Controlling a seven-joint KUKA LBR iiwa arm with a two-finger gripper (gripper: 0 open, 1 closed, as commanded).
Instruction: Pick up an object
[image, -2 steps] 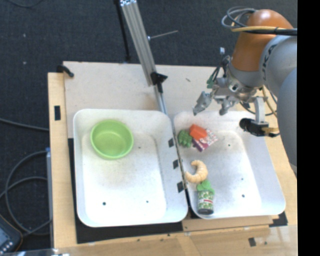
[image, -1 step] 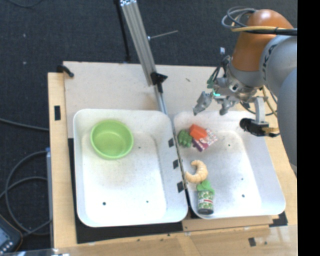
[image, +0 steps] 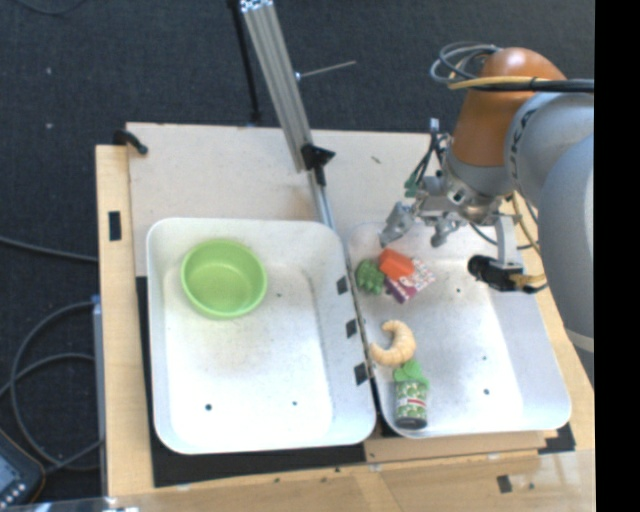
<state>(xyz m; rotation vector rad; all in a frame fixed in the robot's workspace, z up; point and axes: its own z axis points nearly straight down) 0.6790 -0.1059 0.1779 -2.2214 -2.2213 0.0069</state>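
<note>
The claw hangs over the right bin's far edge, its two fingers spread apart and holding nothing. Just below lies a small cluster (orange, green and purple, too jumbled to separate), with a croissant nearer.

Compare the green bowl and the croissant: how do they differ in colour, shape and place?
The green bowl is bright green, round and hollow; the croissant is tan, curved and solid. The green bowl sits alone in the left bin; the croissant lies among other items in the right bin. Both rest on bin floors, untouched.
</note>
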